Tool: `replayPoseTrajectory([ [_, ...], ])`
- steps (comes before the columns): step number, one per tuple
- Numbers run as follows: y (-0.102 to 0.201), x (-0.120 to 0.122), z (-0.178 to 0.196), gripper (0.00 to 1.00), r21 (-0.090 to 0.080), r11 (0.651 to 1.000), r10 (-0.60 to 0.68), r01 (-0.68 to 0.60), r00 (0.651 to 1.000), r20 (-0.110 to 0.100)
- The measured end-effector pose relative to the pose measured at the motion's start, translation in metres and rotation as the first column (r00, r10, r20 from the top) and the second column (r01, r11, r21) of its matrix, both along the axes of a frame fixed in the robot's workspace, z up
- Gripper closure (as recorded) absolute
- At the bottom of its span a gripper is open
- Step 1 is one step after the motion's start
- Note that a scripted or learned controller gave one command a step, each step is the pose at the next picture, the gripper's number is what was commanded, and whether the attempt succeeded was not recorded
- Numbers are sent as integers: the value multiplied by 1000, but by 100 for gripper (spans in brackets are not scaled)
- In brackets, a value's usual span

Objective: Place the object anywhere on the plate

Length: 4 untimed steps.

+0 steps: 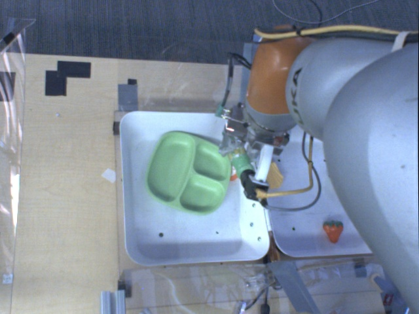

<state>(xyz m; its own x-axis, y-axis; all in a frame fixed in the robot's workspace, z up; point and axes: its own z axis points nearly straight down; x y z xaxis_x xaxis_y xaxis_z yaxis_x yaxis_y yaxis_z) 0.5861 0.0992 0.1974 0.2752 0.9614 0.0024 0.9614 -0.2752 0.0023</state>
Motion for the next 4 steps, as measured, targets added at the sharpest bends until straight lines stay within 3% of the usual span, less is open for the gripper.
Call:
replayPoseTrajectory([
  [1, 0, 0, 0, 0, 0, 1000, 0, 0, 1000, 0],
  [2, -15, 3, -13, 0, -1, 1000, -8, 8, 1000, -2],
  [3, -32, -2, -12, 0, 0, 961, -277, 277, 961, -1],
  [4, -30, 21, -12, 0, 0, 826, -563, 563, 826, -2],
])
